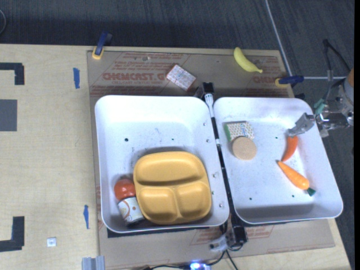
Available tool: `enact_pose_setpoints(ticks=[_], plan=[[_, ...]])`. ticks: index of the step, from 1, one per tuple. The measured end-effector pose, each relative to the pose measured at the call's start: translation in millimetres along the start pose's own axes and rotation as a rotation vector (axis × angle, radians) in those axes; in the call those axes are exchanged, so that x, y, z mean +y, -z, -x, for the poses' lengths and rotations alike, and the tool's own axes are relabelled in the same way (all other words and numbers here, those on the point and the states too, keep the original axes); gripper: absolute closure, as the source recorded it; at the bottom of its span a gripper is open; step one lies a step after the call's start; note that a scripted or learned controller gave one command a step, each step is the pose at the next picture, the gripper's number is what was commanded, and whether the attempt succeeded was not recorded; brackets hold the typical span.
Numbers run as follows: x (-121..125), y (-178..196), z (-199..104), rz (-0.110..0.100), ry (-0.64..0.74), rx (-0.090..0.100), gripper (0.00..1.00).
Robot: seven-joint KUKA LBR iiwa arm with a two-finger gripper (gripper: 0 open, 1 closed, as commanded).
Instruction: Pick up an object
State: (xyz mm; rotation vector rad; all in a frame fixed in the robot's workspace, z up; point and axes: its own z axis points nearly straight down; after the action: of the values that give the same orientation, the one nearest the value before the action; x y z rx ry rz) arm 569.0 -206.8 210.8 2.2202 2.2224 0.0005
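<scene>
From my remote station I see two shallow white bins side by side on the surface [45,151]. The left bin [112,117] holds a yellow compartment tray [171,185], lying in its near half, with a small red-capped bottle [127,200] touching the tray's left edge. The right bin [264,201] holds a round tan disc [244,148] just below a small green-and-white patterned box [239,130], both near the bin's left wall. Toward its right side lie two orange carrot-like pieces: an upper carrot [290,146], standing nearly upright in the view, and a lower carrot [293,175], lying at a slant with a green tip [310,192] toward the near right corner. The pincer [301,124] reaches in over the right bin's far right rim, its tip just above the upper carrot; I cannot tell how it is set, nor whether it touches the carrot. Beyond the bins, on the brown board [135,75], rest a yellow banana [246,61] and a small patterned packet [180,76].
</scene>
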Motion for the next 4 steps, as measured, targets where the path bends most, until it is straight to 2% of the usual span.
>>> enact_pose_setpoints(ticks=[1,2,3,4], plan=[[7.5,-104.9,3.5,0.016,0.004,-0.004,0.00],[9.0,-88.5,12.7,0.029,-0.001,-0.025,1.00],[46.2,-124.2,-54.1,0.004,0.000,-0.001,1.00],[45.5,-125.3,-54.1,0.002,0.000,-0.001,0.00]])
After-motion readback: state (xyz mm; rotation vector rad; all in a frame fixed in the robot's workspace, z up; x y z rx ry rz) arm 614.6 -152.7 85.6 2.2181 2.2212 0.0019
